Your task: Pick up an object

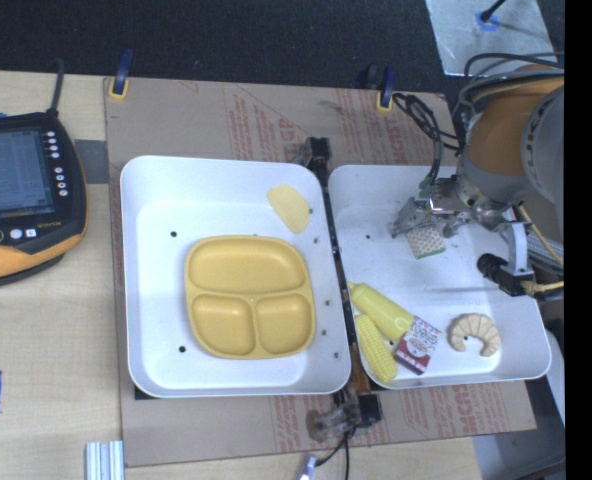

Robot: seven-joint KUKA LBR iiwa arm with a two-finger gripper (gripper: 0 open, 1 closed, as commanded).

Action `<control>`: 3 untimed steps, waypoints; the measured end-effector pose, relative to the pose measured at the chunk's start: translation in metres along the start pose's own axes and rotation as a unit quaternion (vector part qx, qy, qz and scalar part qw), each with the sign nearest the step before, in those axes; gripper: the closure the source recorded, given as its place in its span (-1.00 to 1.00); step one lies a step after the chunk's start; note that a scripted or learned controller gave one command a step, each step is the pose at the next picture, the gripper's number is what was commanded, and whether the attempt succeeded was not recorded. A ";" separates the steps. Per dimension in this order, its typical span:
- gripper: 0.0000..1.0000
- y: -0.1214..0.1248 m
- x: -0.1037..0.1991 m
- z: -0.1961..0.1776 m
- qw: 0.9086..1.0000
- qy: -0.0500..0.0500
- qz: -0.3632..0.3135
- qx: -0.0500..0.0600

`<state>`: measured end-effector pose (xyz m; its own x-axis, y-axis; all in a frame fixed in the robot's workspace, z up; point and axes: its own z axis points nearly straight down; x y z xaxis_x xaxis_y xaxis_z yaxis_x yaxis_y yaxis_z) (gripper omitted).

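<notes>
A: Camera view first: the grey arm (pixel 521 128) is reaching into the right bin (pixel 376 188) from that bin's far right corner.

B: And left of the right bin?

A: The left bin (pixel 146 198) is lying against it, carrying a yellow divided plate (pixel 248 295) and a pale yellow chip (pixel 289 207).

B: The gripper?

A: The gripper (pixel 428 230) is hovering over the right bin's far half, fingertips pointing down at a small speckled object (pixel 427 242); whether it is pinching it, I cannot tell.

B: What else is in the right bin?

A: Two corn cobs (pixel 376 328) are lying along its near left side, a croissant (pixel 475 332) near its front right corner, and a small red packet (pixel 416 345) between them.
</notes>
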<state>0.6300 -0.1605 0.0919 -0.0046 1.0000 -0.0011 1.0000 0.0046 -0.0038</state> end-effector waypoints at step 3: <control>1.00 0.027 0.156 -0.115 1.000 0.001 0.000 -0.001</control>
<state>0.6563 -0.0043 0.2065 -0.0053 1.0000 0.0003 1.0000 0.0053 -0.0027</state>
